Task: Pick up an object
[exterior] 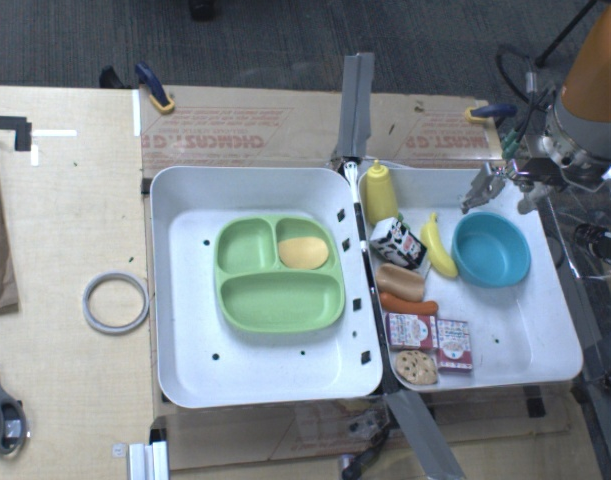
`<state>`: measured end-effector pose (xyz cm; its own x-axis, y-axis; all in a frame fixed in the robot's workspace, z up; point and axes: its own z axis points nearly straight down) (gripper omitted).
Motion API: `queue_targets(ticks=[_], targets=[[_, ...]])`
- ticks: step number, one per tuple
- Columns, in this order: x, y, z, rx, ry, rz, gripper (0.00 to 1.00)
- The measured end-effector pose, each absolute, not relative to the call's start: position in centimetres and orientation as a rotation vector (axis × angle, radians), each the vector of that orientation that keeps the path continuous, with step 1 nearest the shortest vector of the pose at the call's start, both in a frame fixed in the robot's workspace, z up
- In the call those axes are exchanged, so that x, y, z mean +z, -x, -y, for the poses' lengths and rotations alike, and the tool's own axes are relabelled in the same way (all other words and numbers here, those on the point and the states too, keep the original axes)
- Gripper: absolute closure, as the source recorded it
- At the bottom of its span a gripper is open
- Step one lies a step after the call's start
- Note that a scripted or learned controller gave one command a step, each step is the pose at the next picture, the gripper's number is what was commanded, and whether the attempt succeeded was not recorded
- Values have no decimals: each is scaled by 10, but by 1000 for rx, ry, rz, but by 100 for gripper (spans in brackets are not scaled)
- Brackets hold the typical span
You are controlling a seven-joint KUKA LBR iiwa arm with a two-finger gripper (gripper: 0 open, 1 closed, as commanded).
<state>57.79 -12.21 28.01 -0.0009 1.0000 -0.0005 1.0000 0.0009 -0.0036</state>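
Observation:
The right bin [545,353] holds a blue bowl [492,251], a yellow banana [441,249], a yellow mustard bottle [380,192], a black-and-white milk carton [400,243], a bread roll [402,282], a hot dog sausage [407,305], two small red boxes [433,339] and a cookie [416,367]. My gripper [503,190] hangs over the back right of this bin, just above the blue bowl's far rim. Its fingers [478,192] are spread apart with nothing between them.
The left bin [175,298] holds a green divided tray [280,274] with a tan, bun-like item [304,253] in its upper right compartment. A grey metal divider bar [356,108] runs between the bins. A tape ring [116,301] lies on the bench at left.

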Motion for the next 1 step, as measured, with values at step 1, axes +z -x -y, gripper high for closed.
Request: queue_targets(ticks=[1], targets=[[145, -591, 162, 4, 2264, 2175, 0]])
